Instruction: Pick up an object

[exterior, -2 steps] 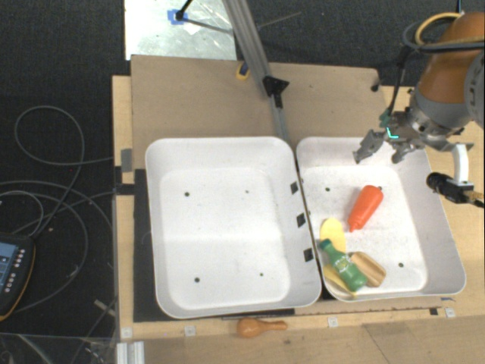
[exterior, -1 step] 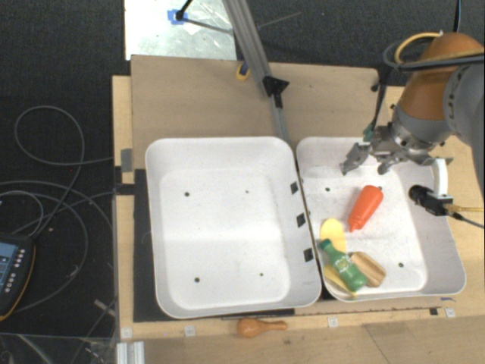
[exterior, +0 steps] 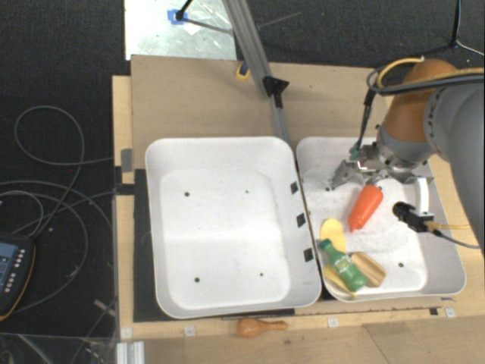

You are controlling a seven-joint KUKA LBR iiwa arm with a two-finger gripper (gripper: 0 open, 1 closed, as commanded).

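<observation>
From my remote station I see the brown bench [exterior: 197,97] carrying two shallow white bins side by side. The left bin [exterior: 223,226], the wider of the pair in this slanted view, shows four small dark dots on its floor. The right bin [exterior: 405,252] holds a small cluster of things in its left half.

The grey arm [exterior: 458,120] reaches in from the right, and its orange band [exterior: 409,112] sits above the far side of the right bin. A grey pole [exterior: 254,48] slants down from the top of the picture to the bench behind the seam between the bins.

The gripper [exterior: 345,179] hangs low over the far left part of the right bin. I cannot tell from here whether it is spread or pressed together. I see nothing pinched in it.

Just beside the gripper, toward the front, the orange carrot [exterior: 365,207] lies on the bin floor with its narrow end pointing forward. Nearer the front, the green bottle [exterior: 342,265] lies on its side along the bin's left wall. It touches the tan block [exterior: 370,268] to its right. The yellow piece [exterior: 333,233] lies between the carrot and the bottle.

An orange-brown gourd [exterior: 261,326] lies on the bench's front edge, outside both bins.
</observation>
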